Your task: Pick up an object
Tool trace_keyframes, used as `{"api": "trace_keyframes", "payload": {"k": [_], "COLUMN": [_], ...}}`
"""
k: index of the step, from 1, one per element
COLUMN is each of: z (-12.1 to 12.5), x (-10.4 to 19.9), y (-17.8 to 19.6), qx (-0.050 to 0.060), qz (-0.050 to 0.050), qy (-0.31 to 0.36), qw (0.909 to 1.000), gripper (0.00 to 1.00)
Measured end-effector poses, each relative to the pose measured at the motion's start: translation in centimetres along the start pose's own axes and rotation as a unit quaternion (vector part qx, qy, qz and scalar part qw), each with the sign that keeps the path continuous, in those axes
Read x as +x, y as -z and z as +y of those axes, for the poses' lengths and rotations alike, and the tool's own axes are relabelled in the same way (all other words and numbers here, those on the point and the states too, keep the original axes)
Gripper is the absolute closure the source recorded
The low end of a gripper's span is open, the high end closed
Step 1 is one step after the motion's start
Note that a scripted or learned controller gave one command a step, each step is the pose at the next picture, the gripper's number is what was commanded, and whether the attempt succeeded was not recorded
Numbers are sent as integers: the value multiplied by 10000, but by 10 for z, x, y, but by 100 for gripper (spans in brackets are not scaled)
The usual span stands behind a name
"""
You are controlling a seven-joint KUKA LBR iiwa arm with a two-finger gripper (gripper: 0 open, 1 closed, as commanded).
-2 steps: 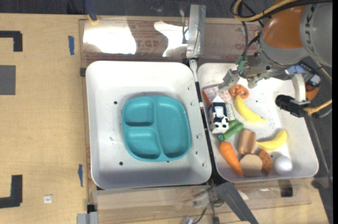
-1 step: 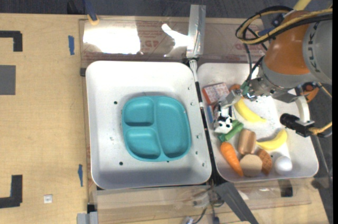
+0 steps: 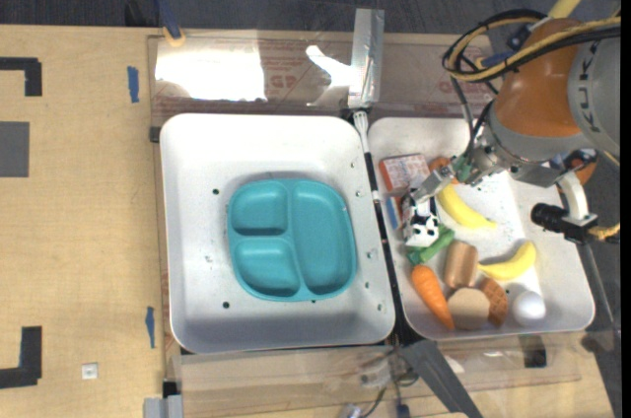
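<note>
Can't tell if the fingers (image 3: 455,172) are apart or together, too small from here. They hang low in the right bin (image 3: 577,308), nothing visibly in them. Nearest grab is the banana (image 3: 463,208) just below them, long axis running down-right; cow toy (image 3: 424,227) sits lower-left.

The arm (image 3: 552,101) hides the right bin's (image 3: 577,308) far corner.
</note>
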State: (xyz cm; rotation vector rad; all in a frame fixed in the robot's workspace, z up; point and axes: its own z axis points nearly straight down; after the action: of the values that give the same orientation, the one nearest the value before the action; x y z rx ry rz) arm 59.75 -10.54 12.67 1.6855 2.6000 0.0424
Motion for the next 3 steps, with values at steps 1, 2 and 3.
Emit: {"api": "trace_keyframes", "payload": {"k": [1, 2, 3], "z": [-2, -2, -2], "x": [0, 0, 0], "y": [-2, -2, -2], "qx": [-42, -61, -61], "qz": [-9, -22, -27], "qy": [-148, 43, 154], "qw": [9999, 10000, 9999], "gripper": [0, 0, 0]}}
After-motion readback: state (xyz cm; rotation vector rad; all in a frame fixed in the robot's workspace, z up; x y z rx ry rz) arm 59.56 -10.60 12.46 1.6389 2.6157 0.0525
